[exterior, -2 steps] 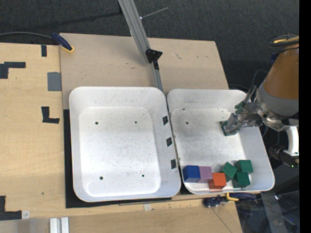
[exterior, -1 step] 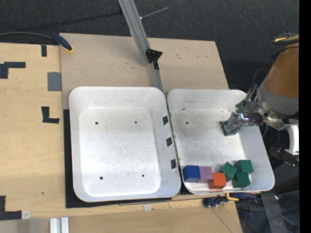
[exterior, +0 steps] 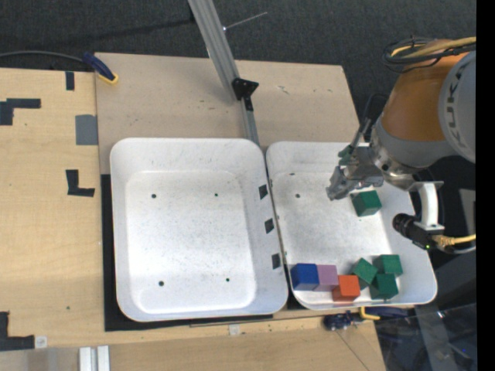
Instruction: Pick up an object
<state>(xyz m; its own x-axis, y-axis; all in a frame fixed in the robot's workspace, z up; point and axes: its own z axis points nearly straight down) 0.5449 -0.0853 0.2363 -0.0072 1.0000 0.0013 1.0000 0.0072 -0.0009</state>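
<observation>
Two white bins sit side by side on the wooden bench (exterior: 46, 207). The left bin (exterior: 124, 161) is at about 9 o'clock from the middle of the view, and the right bin (exterior: 309, 161) is at about 3 o'clock. The big grey and orange arm (exterior: 421, 118) comes in from 3 o'clock and hangs over the far part of the right bin. Its gripper (exterior: 340, 188) points down at the bin floor, but I cannot tell how it is set. One green block (exterior: 366, 202) lies just beside the gripper, at its 4 o'clock. More blocks huddle along the near wall of the right bin, at 6 o'clock from the gripper: a blue block (exterior: 305, 275), a purple block (exterior: 327, 275), an orange block (exterior: 348, 286) and three green blocks (exterior: 383, 284).
</observation>
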